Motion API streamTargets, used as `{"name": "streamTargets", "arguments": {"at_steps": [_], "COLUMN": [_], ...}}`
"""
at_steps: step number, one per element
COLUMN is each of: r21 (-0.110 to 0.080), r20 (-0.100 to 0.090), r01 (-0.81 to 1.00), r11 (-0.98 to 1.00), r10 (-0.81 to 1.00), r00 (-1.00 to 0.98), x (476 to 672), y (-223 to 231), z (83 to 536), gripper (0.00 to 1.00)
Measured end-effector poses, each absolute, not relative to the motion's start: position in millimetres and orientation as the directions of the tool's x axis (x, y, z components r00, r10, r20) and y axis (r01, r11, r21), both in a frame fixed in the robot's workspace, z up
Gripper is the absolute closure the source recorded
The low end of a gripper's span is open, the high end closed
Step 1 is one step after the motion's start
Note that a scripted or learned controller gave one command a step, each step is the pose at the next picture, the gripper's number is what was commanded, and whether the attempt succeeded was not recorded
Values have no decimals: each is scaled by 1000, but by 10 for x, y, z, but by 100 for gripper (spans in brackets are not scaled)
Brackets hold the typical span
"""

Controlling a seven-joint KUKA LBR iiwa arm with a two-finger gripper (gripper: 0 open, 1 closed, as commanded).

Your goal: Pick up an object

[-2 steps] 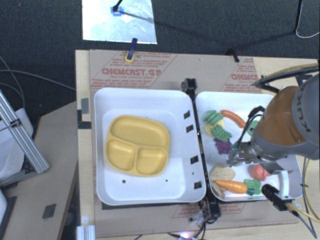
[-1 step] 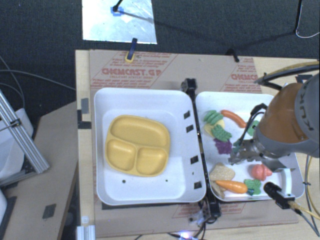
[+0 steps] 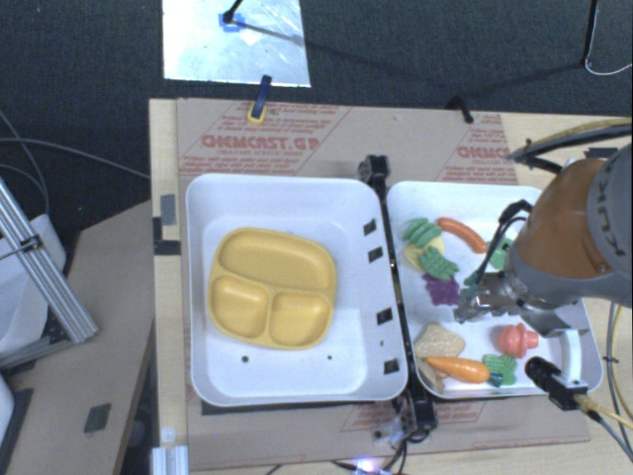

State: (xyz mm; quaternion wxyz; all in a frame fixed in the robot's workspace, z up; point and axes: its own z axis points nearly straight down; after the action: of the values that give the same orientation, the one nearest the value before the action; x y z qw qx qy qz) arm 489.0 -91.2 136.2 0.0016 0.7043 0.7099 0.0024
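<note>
The arm (image 3: 579,236), bulky and grey with its orange band, covers much of the right bin (image 3: 465,194) and hides whatever lies beneath it. Far left of the gripper, the left bin (image 3: 287,196) holds a yellow divided tray (image 3: 272,287), well apart from everything else. The gripper (image 3: 475,303) hangs low over the toy food; whether it is clenched or released cannot be told, since the wrist blurs into shadow there. Just left of it lies a purple grape bunch (image 3: 442,288), nearly touching. Beyond that sit a yellow-green corn piece (image 3: 433,259), a green leafy piece (image 3: 419,233) and an orange sausage (image 3: 462,233). Below the gripper lie a bread slice (image 3: 439,341) and a carrot (image 3: 457,367); to its right, a pink-red fruit (image 3: 516,339), part hidden by the arm.
</note>
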Motion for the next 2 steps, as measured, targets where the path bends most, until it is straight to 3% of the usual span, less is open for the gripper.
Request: {"name": "streamTargets", "arguments": {"at_steps": [1, 2], "r21": [6, 4], "r20": [1, -2], "r01": [1000, 1000], "r11": [7, 0], "r10": [1000, 1000], "r00": [-7, 0], "x": [4890, 5153], "y": [-912, -1336], "z": [1361, 828], "gripper": [0, 0]}}
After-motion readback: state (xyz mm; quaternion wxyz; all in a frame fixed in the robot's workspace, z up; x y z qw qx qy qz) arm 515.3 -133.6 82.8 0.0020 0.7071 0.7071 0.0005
